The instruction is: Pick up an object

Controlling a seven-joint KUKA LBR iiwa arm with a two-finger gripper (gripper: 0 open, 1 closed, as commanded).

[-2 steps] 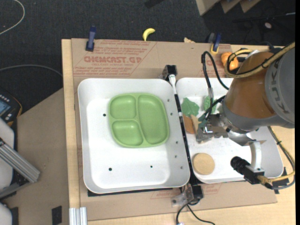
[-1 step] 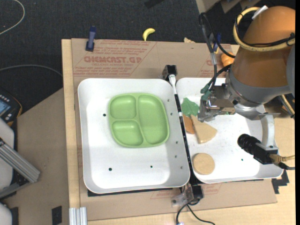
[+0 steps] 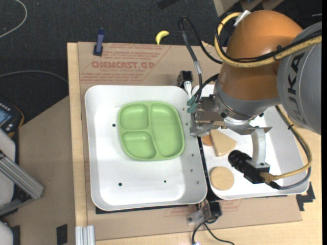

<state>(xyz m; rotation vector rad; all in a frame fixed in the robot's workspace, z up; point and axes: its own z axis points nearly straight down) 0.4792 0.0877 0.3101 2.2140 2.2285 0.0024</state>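
Arm fills upper right, over the right bin. Left bin, centre-left, holds a green divided plate. Hand sits at the wall between the bins, just above a tan wedge. Can't tell how open it is or whether it holds anything. Tan disc lies below. Risk: this close to the wall, the hand may clip the rim or only pinch the wedge's edge and drop it.

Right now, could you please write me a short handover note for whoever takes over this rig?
Gripper: low at the left edge of the right bin; whether it grips anything cannot be told.
Things: green divided plate in the left bin; tan wedge and tan disc in the right bin.
Done: nothing seen lifted.
Left: grasp one object and raise it.
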